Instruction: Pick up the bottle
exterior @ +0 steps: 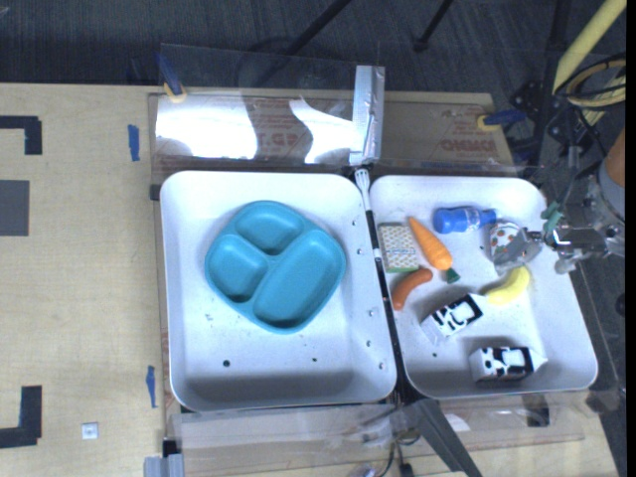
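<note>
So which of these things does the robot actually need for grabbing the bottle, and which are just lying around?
Needed:
blue bottle
gripper
right bin

Just lying about:
blue divided plate
carrot
banana
two black-and-white toys
left bin

The small blue plastic bottle (459,219) lies on its side on the floor of the right-hand shallow white bin (576,351), in that bin's far part, near the back wall. Its long axis runs roughly left to right across the view. The body is bright blue, and the right end looks paler, whitish. It rests free, with nothing on top of it.
</note>
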Available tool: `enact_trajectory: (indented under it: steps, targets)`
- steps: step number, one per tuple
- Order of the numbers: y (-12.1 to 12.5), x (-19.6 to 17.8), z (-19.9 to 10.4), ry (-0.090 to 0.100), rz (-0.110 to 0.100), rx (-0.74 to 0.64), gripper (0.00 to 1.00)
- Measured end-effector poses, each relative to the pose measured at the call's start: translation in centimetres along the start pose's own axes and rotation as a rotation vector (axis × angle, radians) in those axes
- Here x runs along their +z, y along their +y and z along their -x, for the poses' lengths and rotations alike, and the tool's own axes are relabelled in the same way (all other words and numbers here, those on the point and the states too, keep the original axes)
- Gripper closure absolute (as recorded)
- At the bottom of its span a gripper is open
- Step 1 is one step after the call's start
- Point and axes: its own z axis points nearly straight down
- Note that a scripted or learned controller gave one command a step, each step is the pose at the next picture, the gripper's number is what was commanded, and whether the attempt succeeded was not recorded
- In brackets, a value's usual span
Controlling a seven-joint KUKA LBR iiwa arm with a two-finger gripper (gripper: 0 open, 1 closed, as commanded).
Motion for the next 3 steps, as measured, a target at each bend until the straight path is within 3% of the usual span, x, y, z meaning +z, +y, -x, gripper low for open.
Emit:
enact_trajectory:
  steps: [1, 2, 3]
  targets:
    - [-2.1, 13.0, 0.4, 0.000, 0.000, 0.267, 0.00]
    - [4.1, 13.7, 0.0, -0.001, 0.001, 0.788, 0.00]
    - [7.2, 4.2, -2.6, -0.001, -0.001, 1.367, 0.00]
